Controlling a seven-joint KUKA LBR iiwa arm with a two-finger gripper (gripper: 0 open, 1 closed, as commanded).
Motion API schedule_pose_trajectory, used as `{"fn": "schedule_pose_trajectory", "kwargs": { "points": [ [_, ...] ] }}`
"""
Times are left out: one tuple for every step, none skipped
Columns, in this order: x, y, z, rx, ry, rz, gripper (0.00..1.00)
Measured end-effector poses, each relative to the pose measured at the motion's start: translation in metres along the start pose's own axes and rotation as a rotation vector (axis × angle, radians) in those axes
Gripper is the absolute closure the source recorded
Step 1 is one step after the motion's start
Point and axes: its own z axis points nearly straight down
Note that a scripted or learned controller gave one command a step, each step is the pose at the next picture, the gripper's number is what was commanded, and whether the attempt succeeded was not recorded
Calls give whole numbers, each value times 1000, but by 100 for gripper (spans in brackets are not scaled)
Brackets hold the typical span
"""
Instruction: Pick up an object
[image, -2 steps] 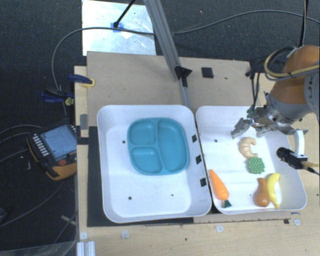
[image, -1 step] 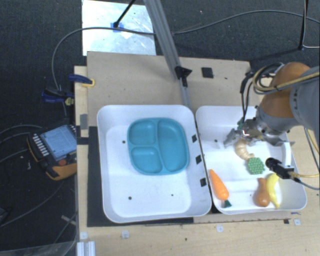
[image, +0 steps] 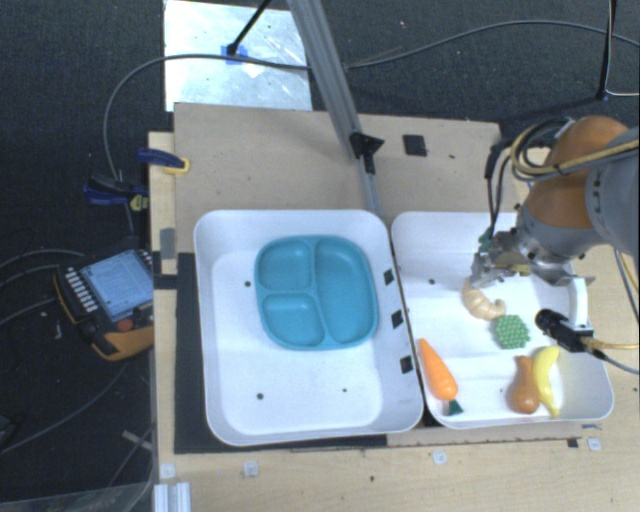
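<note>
On the counter (image: 270, 150) two white bins sit side by side, their inner walls touching. Left bin (image: 230, 300) holds a blue divided plate (image: 315, 290), lying flat towards its far side. Right bin (image: 420, 235) carries the food pieces, all gathered in its near half. A carrot (image: 437, 370) lies tilted along the near left wall, its green end pointing to the front rim. A green ball (image: 511, 331) with a bumpy skin sits just beside the croissant (image: 483, 301), on its near right. Nearer the front corner a banana (image: 547, 375) and a brown piece (image: 524, 385) lie against each other, well apart from the carrot.

The arm (image: 570, 210) reaches in over the right rim, and the hand (image: 493, 268) hangs right above the croissant's far end, covering part of that end. Whether the hand is open or closed I cannot tell from this angle, nor whether it touches the piece.

The croissant is pale beige, short and curved, lying flat on the bin floor near the middle of the right bin. It may be a toy pastry, but it is too small here to be sure. The green ball is its closest neighbour, crowding it on one side; its left side faces bare bin floor.
</note>
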Motion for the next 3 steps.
{"fn": "schedule_pose_trajectory", "kwargs": {
  "points": [
    [5, 10, -59, -3, -1, -6, 100],
    [5, 12, -90, -1, 0, -5, 100],
    [61, 13, -104, 1, 3, -11, 100]
  ]
}}
